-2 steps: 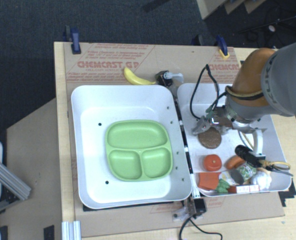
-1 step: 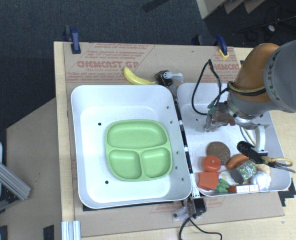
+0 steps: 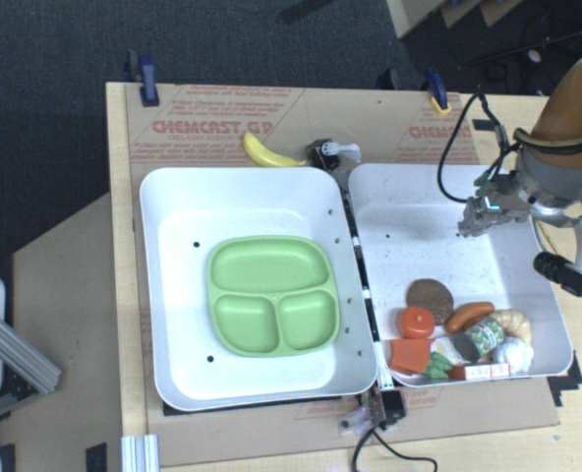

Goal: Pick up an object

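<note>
- Fingers (image 3: 465,227) — cannot tell if apart or together; gripper (image 3: 473,219) low over right bin (image 3: 409,205), upper right.
- Left bin (image 3: 163,264) holds green tray (image 3: 271,293).
- Toy food (image 3: 458,337) — heaped lower right, well apart from gripper.
- Banana (image 3: 266,152) behind left bin.

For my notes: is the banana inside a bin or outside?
Outside. The banana lies on the cardboard just behind the back rim of the left bin.

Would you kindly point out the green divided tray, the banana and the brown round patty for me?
green divided tray (image 3: 271,262): camera view, on its large top compartment.
banana (image 3: 268,152): camera view, on the middle of its curve.
brown round patty (image 3: 430,296): camera view, on its centre.
</note>
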`<state>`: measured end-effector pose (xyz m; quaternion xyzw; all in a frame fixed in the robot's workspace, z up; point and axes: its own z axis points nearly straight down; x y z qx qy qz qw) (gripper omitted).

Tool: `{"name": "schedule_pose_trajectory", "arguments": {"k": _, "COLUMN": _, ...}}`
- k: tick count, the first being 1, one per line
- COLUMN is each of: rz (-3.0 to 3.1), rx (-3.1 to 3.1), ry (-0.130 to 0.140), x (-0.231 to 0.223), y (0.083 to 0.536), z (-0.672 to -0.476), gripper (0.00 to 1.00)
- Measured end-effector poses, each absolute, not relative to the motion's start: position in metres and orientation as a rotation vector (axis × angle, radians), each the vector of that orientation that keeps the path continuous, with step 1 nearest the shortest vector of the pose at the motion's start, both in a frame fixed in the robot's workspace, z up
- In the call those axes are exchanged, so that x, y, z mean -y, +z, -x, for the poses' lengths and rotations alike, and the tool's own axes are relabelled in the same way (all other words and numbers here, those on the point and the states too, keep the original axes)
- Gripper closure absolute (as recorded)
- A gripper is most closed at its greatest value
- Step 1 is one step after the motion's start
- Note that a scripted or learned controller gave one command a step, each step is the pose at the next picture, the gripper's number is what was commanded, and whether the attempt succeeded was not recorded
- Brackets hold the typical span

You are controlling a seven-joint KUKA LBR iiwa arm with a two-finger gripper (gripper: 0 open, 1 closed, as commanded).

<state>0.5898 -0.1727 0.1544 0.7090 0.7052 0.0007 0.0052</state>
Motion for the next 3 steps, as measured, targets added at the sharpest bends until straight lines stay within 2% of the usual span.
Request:
{"name": "schedule_pose_trajectory", "arguments": {"k": 1, "rz": -2.215, "rx": -2.217, "ry": 0.006, "x": 0.1623, "y": 0.2018, "z": -0.5844, "gripper": 1.00}}
{"name": "schedule_pose_trajectory", "arguments": {"k": 2, "rz": -2.221, "rx": -2.222, "ry": 0.000, "x": 0.1564, "y": 0.2022, "z": -0.5788, "gripper": 1.00}}
{"name": "schedule_pose_trajectory", "arguments": {"k": 3, "rz": -2.221, "rx": -2.222, "ry": 0.000, "x": 0.1564, "y": 0.2019, "z": -0.5788, "gripper": 0.00}}
